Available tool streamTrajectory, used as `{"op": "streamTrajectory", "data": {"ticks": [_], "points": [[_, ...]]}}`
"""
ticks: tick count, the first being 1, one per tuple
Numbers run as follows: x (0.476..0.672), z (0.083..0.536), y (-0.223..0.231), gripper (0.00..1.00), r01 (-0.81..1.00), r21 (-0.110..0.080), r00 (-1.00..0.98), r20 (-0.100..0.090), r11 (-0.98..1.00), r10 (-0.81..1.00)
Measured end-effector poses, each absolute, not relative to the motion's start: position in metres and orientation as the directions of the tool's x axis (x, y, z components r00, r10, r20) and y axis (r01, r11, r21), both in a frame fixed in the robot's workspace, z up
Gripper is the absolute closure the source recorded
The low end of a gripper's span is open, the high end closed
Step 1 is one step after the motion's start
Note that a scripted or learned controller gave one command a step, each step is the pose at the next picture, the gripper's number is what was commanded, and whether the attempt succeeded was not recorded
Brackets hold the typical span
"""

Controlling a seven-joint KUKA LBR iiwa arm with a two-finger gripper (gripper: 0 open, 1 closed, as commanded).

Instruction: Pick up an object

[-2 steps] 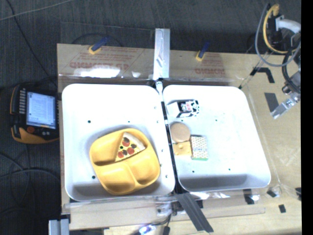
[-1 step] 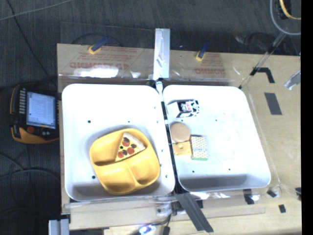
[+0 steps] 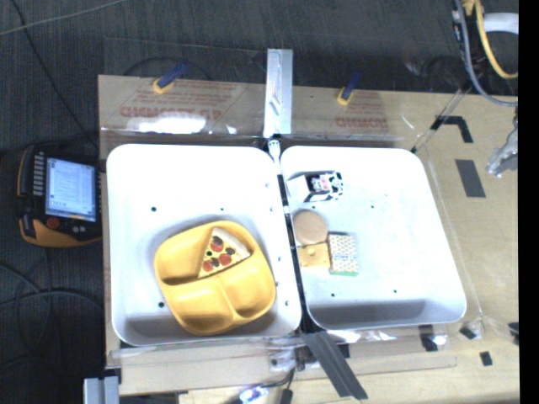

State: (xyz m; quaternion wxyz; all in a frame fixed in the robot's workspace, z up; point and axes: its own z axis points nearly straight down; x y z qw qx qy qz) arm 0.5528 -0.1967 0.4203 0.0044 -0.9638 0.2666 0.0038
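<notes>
Yellow dish (image 3: pixel 216 286) lay farthest from the tool (image 3: pixel 504 156); the patterned block (image 3: pixel 343 253) lay nearer, well apart; the tool's opening could not be told.

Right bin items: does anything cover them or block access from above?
Nothing visible does. The black-and-white toy, round tan disc and patterned block lie uncovered near the right bin's left wall, disc and block close together.

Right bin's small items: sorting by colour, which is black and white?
The cow-patterned toy, farthest back; the round piece and patterned block are tan and pale.
</notes>
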Motion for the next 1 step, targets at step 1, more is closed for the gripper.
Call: {"op": "streamTrajectory", "data": {"ticks": [1], "points": [[0.5372, 0.4298, -0.2244, 1.0, -0.322, -0.013, 0.947, -0.005, -0.947, -0.322]]}}
